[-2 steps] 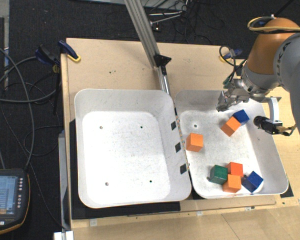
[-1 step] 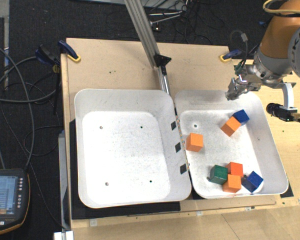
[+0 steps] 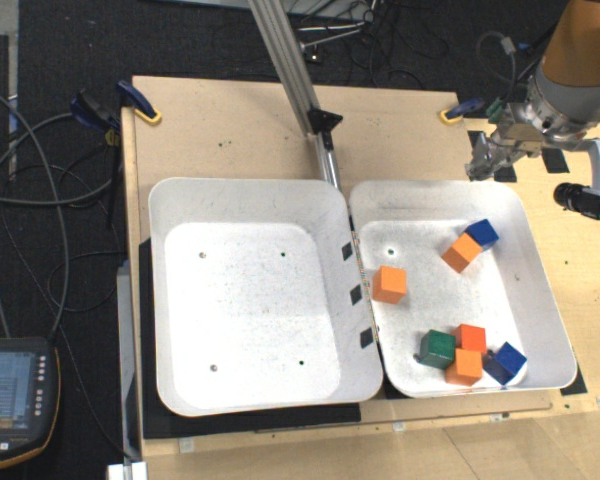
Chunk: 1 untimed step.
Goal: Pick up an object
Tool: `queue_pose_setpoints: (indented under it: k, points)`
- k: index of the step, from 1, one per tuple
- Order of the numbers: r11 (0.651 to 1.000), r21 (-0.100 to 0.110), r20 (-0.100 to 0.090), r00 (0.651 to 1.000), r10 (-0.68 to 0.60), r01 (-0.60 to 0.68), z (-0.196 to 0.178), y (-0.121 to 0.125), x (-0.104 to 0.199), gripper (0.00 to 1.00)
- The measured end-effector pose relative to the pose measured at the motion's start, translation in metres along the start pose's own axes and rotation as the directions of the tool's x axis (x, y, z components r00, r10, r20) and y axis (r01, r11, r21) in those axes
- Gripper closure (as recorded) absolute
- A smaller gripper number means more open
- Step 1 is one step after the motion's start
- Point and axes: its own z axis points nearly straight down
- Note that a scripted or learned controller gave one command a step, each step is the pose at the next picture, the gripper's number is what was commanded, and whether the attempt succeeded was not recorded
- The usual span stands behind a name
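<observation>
Gripper (image 3: pixel 490 164) sits over the bare table (image 3: pixel 240 128) just beyond the far rim of the right bin (image 3: pixel 540 268), at the upper right; too small and dark to tell whether it is apart or together; nothing visible in it.

All candidates lie in the right bin; left bin (image 3: pixel 240 288) holds none. Lone orange cube (image 3: pixel 389 284) near the bin's left wall, well apart from the rest; a second orange block (image 3: pixel 461 254) touching a blue block (image 3: pixel 481 233) toward the far side; a tight cluster at the near edge: green block (image 3: pixel 438 348), two orange blocks (image 3: pixel 469 353) and a blue block (image 3: pixel 505 362), all touching or nearly so.

Step in hand, as I judge it: approach not yet begun, target still to choose.

Best bet is probably the lone orange cube: free on all sides, though the bin wall is near on its left; line the closing direction along that wall, not across it; centre over the cube, come straight down, close on two flat opposite faces, not corners; lift vertically. The cluster risks pinching two blocks or nudging one aside.
</observation>
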Motion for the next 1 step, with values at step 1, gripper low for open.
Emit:
queue_pose_setpoints:
  k: [1]
  points:
    - [1.000,0.010,-0.004,1.000,-0.004,0.004,0.0121,-0.0104,0.0538,1.00]
